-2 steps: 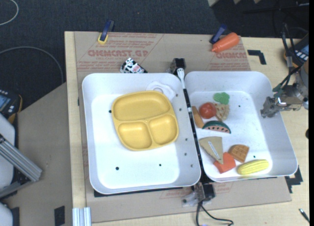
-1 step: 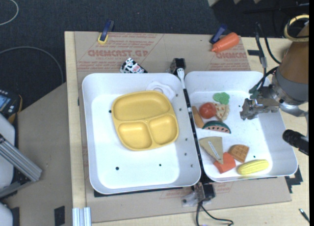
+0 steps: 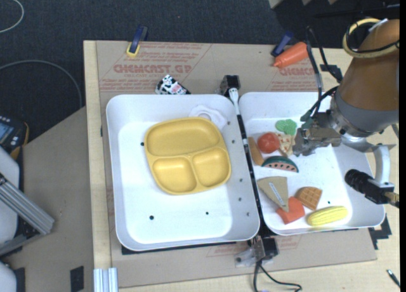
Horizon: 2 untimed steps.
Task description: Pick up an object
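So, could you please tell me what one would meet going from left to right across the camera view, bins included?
Left white bin → yellow three-compartment plastic tray → red toy tomato → yellow toy corn cob → gripper side arm.

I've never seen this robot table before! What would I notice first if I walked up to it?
Probably the big yellow plate with three sections, sitting in the left bin. Next, the bright toy food in the right bin: a red tomato, a watermelon slice, a waffle and a yellow corn cob. The arm leans in from the right, its tool right by the tomato.
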Available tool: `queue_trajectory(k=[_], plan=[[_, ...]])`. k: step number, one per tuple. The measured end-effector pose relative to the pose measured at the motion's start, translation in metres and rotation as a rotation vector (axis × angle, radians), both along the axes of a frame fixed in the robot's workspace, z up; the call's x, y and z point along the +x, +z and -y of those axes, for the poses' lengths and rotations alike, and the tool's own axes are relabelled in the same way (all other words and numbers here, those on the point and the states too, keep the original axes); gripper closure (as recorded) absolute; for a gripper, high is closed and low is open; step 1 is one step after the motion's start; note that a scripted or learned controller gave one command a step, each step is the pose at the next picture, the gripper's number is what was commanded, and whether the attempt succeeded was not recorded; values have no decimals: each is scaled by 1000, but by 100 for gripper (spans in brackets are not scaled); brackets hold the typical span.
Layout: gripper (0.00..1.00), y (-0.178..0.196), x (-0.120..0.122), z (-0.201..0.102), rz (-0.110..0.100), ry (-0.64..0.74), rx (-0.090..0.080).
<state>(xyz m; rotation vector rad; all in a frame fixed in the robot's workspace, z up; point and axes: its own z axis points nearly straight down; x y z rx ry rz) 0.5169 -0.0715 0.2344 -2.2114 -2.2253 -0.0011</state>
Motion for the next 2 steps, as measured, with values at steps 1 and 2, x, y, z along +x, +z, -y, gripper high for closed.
queue_trajectory(k=[1, 2], plan=[[100, -1, -9, -15, -1, -4, -2], [100, 0, -4, -12, 4, -5, -4]])
